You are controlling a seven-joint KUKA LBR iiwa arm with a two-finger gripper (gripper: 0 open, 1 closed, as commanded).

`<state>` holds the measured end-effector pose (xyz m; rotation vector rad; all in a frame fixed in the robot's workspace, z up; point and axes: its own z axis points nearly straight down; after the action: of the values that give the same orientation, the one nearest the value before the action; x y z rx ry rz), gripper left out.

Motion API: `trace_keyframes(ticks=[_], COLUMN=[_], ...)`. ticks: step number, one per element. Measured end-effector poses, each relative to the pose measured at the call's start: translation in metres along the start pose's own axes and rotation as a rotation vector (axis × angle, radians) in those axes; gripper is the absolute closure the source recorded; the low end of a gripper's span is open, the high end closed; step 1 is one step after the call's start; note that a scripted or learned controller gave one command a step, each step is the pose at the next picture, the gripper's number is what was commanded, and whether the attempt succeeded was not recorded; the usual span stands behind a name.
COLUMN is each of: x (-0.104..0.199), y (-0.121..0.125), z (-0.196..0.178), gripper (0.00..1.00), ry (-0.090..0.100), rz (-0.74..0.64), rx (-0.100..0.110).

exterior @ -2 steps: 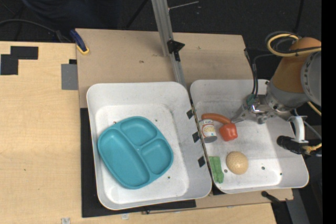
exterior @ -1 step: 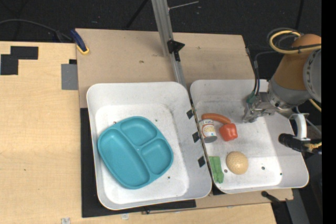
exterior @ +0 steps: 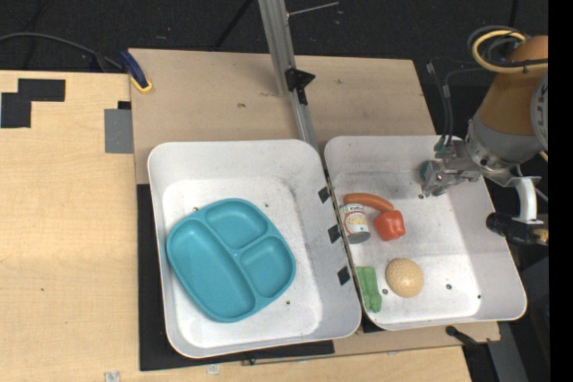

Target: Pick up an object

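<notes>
The right bin (exterior: 466, 300) holds a small cluster of things at its left side: an orange carrot-like piece (exterior: 367, 200), a red pepper-like toy (exterior: 390, 225), a small can with a label (exterior: 355, 222), a tan egg-shaped object (exterior: 405, 276) and a green piece (exterior: 369, 288) against the left wall. My gripper (exterior: 436, 178) hangs over the right bin's upper right part, to the right of the carrot and apart from every object. Nothing shows between its fingers.
The left bin (exterior: 179, 165) holds a teal divided plate (exterior: 232, 258). A metal rail (exterior: 279, 31) slants up from between the two bins. The arm's orange band (exterior: 510, 98) is at the right edge. Black clips (exterior: 333, 233) sit on the shared wall.
</notes>
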<state>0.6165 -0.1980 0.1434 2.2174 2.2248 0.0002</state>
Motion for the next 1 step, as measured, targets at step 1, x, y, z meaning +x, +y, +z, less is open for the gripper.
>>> trace_keyframes(ticks=[1], x=[-0.0008], y=[0.0007], z=[-0.053], gripper=[1.0], ry=[-0.001], rz=[-0.001], rx=[-0.002])
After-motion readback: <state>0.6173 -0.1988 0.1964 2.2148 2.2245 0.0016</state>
